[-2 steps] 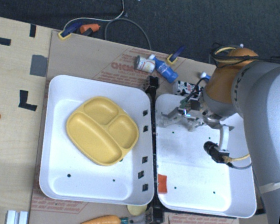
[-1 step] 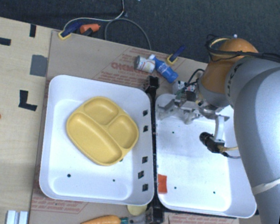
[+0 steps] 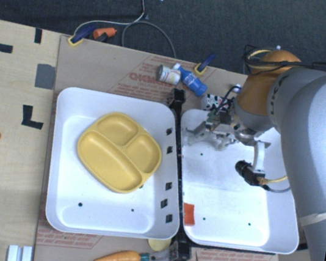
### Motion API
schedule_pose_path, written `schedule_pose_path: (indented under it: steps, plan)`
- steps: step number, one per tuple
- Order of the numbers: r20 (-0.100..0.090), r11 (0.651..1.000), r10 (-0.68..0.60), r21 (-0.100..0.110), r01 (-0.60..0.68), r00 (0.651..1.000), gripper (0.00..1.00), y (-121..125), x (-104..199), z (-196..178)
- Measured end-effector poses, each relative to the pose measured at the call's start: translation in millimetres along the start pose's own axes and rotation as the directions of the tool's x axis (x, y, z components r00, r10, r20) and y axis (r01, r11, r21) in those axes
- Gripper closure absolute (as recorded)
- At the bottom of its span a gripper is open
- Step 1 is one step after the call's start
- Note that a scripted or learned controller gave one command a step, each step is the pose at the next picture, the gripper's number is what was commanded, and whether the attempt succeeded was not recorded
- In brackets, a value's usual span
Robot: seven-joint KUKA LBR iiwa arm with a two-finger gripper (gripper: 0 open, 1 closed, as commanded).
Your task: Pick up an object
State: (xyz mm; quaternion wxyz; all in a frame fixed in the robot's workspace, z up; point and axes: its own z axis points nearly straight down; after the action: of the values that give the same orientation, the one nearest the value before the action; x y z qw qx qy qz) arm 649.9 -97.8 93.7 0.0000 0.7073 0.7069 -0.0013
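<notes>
Cardboard-topped bench [image 3: 99, 66], yellow divided plate [image 3: 120, 150] in left bin [image 3: 59, 159], jaws' [image 3: 217, 130] state unclear.

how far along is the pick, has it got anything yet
Done: the arm has reached over the right bin, with the gripper low at its far left corner. In hand: nothing visible between the fingers. Left: the grasp and lift. The yellow plate lies in the left bin, untouched, and a small orange piece sits at the right bin's near left edge.
</notes>
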Motion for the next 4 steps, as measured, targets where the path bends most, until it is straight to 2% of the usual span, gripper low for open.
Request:
schedule_pose_path:
  steps: [1,2,3,4]
  plan:
    - [0.000,1.000,-0.001,-0.001,0.001,1.000,0.00,1.1,-1.7,8.4]
    - [-0.001,1.000,-0.002,-0.003,0.002,1.000,0.00,19.2,3.9,8.4]
    - [-0.004,1.000,-0.008,-0.011,0.007,1.000,0.00,-41.9,73.1,-97.7]
    - [0.000,1.000,0.001,0.001,-0.001,1.000,0.00,-66.2,45.5,-90.3]
